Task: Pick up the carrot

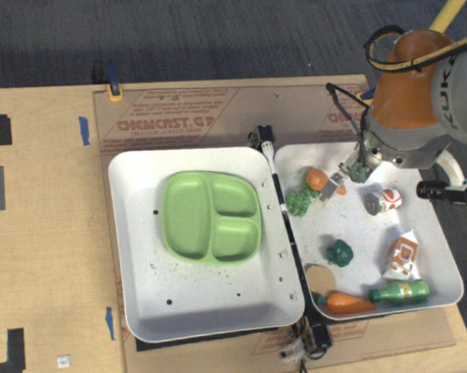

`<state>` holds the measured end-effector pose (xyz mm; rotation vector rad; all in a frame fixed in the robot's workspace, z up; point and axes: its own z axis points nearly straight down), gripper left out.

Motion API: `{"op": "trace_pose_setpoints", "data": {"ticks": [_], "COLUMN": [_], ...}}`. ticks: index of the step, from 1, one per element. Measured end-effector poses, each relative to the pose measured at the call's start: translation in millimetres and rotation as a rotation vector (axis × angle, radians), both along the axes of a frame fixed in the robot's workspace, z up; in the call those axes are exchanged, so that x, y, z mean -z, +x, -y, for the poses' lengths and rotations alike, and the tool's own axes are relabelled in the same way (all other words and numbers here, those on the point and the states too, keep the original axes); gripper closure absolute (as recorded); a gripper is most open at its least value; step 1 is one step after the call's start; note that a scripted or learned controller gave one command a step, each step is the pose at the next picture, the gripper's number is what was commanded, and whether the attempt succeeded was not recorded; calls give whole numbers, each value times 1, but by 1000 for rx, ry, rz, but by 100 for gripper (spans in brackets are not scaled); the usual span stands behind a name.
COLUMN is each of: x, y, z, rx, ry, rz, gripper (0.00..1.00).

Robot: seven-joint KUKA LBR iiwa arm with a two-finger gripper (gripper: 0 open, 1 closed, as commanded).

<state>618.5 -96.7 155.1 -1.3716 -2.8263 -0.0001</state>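
Note:
The carrot (pixel 347 301), orange with a green tip, lies flat along the front edge of the right bin (pixel 442 240), just left of a green bottle (pixel 399 292). My gripper (pixel 337 182) hangs low over the back of the same bin, far from the carrot. It is right beside a small round orange item (pixel 317 178). The grey arm with its orange band (pixel 407 76) comes in from the top right.
In the right bin are a green broccoli piece (pixel 298 203), a dark green item (pixel 339 252), a white and orange ball (pixel 386 200), an orange-white packet (pixel 402 256) and a tan disc (pixel 320 279). The left bin (pixel 141 290) holds a green divided plate (pixel 212 215).

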Motion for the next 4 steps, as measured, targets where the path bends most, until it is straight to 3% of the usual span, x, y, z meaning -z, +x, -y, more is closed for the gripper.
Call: {"op": "trace_pose_setpoints", "data": {"ticks": [1,2,3,4], "x": [58,66,54,-31], "y": [13,30,32,36], "z": [11,10,9,-71], "rx": [12,281,279,424], "ry": [-1,1,2,1], "rz": [4,4,8,3], "gripper": [0,0,100,100]}}
